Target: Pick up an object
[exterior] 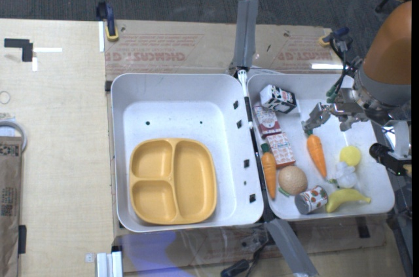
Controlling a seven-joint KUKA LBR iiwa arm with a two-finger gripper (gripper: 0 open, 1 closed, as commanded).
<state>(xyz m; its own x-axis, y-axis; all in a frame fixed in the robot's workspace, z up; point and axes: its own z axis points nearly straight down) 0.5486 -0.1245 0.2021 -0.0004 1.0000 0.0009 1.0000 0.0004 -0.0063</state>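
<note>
- The gripper (315, 120) hung over the right bin (288, 82), just above the top end of a carrot (317, 154).
- Nearby lay a second carrot (269, 172), a banana (346, 198), a lemon (350, 155), a can (311, 200) and small cartons.
- The left bin (131, 99) held a yellow divided plate (173, 180).

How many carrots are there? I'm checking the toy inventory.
2, both in the right bin: one carrot mid-bin, just below the hand; the other carrot along the bin's left wall. None seems hidden.
</note>
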